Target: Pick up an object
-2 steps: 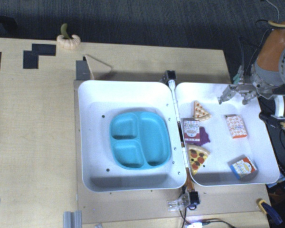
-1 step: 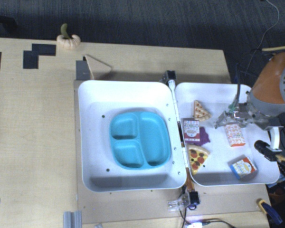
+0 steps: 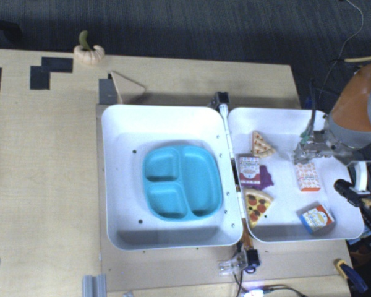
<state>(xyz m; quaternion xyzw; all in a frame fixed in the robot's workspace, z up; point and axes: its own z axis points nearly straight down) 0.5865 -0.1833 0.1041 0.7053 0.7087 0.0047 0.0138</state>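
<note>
Two white bins sit side by side on my worktop (image 3: 43, 184). In the left bin (image 3: 120, 135) lies a blue tray (image 3: 182, 181) with three compartments. The right bin (image 3: 284, 119) holds the small things I could pick: a pizza slice (image 3: 258, 205) near the dividing wall, a purple packet (image 3: 250, 171) just above it, a tan wedge (image 3: 260, 144) further toward the back, a pale pink packet (image 3: 307, 177) in the middle, and a small blue and orange box (image 3: 315, 218) near the front right corner.

My arm (image 3: 358, 110) reaches in from the right, and my tool (image 3: 310, 148) hangs over the right bin, just above the pale packet's far end, perhaps touching it. Whether the tool is released or clenched I cannot tell, as the tips are too small and blurred. All five things lie flat on the bin floor.

A small gourd (image 3: 88, 53) rests at the worktop's back edge, well apart from the bins.
</note>
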